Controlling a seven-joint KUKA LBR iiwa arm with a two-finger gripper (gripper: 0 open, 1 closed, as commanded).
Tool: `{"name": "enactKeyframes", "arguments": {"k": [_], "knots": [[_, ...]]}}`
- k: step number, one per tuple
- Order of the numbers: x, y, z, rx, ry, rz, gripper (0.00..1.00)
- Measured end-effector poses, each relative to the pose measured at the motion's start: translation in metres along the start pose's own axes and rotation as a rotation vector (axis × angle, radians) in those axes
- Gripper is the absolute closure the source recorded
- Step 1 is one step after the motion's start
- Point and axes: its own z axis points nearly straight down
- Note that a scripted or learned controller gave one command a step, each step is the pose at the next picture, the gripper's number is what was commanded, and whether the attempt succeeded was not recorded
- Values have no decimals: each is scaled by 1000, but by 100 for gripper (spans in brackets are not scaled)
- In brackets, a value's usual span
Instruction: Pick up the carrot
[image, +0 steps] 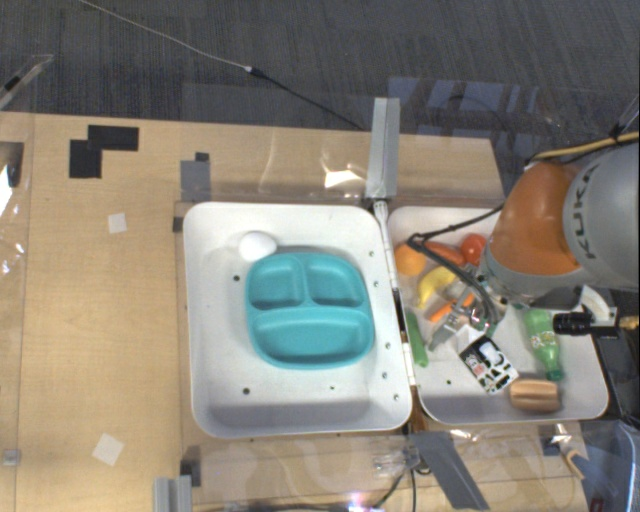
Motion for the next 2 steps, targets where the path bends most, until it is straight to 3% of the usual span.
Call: {"name": "enactKeyframes", "arguments": {"k": [1, 2], "knots": [[-42, 31, 2, 1, 2, 154, 0], [-16, 14, 0, -1, -2, 312, 0]]}}
